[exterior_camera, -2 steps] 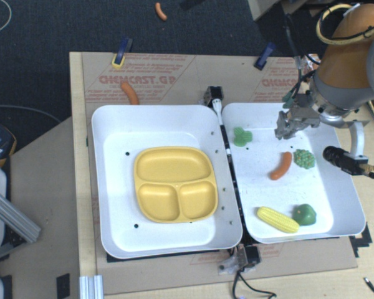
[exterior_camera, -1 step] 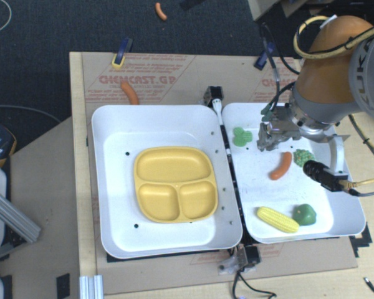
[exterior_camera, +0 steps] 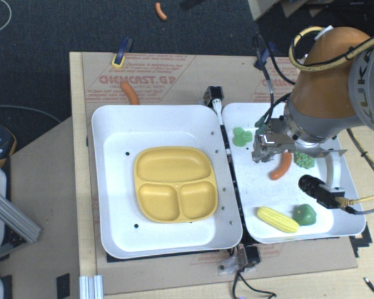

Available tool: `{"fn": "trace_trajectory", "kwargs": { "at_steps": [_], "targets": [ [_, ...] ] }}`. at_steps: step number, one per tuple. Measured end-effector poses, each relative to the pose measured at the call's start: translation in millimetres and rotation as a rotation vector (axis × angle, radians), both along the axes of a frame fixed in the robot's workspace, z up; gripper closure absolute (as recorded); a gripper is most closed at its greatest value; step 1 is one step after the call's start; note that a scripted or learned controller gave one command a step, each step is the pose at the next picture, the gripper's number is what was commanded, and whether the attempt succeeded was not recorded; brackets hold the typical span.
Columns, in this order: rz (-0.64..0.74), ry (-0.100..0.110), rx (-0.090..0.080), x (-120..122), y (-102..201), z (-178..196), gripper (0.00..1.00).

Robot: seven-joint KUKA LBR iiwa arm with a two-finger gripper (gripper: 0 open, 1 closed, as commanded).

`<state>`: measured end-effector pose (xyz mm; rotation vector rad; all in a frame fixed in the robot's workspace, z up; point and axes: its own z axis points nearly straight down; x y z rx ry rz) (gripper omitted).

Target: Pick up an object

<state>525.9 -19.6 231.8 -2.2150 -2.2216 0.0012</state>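
The right bin (exterior_camera: 336, 229) holds several toy foods. An orange sausage (exterior_camera: 281, 166) lies tilted near its middle, with a green knobbly piece (exterior_camera: 304, 161) just to its right. A light green piece (exterior_camera: 241, 136) sits near the bin's back left. A yellow corn cob (exterior_camera: 277, 219) and a green pepper (exterior_camera: 304, 214) rest by the front edge. My gripper (exterior_camera: 263, 149) hangs low over the bin, between the light green piece and the sausage, close to the sausage's upper end. Nothing shows in its grasp.
The left bin (exterior_camera: 112, 167) bears a yellow divided plate (exterior_camera: 174, 184). Another orange sausage (exterior_camera: 130, 93) lies on the bench behind that bin, near a blue and yellow clamp (exterior_camera: 120, 53). A black clip (exterior_camera: 213, 94) sits between the bins at the back.
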Motion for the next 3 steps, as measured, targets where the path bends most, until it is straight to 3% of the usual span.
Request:
{"fn": "trace_trajectory", "kwargs": {
  "at_steps": [1, 2, 3],
  "targets": [
    [-0.004, 0.0, -0.002, 8.2, -6.2, -17.8, 1.0],
    [-0.004, -0.005, -0.003, 4.6, -16.1, -10.6, 1.0],
    [-0.002, -0.003, -0.002, 8.8, -1.6, -16.2, 1.0]
  ]
}}
